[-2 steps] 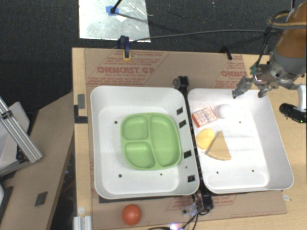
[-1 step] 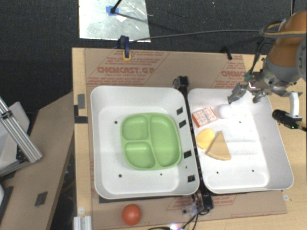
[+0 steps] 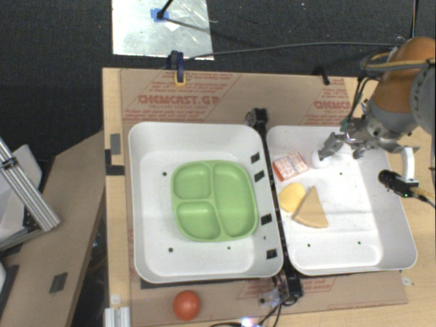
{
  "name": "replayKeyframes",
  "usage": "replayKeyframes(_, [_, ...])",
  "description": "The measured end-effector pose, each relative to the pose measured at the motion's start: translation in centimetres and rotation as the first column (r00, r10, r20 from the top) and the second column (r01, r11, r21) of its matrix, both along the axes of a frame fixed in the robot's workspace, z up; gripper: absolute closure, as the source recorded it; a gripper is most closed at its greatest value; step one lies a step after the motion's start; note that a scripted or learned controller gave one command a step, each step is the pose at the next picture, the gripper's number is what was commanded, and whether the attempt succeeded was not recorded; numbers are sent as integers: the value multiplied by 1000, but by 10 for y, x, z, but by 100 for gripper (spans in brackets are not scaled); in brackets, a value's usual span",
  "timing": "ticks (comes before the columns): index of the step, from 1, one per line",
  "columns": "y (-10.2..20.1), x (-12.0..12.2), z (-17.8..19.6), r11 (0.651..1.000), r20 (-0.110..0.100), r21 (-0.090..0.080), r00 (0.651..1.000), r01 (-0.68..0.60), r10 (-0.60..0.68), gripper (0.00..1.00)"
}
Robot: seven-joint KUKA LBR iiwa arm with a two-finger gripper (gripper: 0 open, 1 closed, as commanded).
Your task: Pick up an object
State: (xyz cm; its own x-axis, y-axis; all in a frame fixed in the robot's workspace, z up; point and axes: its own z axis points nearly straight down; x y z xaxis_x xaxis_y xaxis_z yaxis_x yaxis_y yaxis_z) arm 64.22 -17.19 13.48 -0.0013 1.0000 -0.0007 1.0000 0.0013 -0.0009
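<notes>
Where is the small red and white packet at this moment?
The small red and white packet lies in the right bin, near its upper left corner, just above the yellow round piece and left of the claw.

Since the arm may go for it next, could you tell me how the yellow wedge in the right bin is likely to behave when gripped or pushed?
The yellow wedge lies flat, so it will probably slide rather than roll. Its slanted sides may let fingers slip off. It touches the round yellow piece, which a push would likely shift too.

Orange ball (image 3: 187, 304) on cardboard sheet (image 3: 204, 90) before left bin; foil sheet (image 3: 161, 18) behind; blue clamp (image 3: 176, 65).
</notes>
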Motion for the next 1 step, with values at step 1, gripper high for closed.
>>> replayKeyframes(1, [1, 0, -52, 1000, -1, 1, 1000, -1, 1, 0])
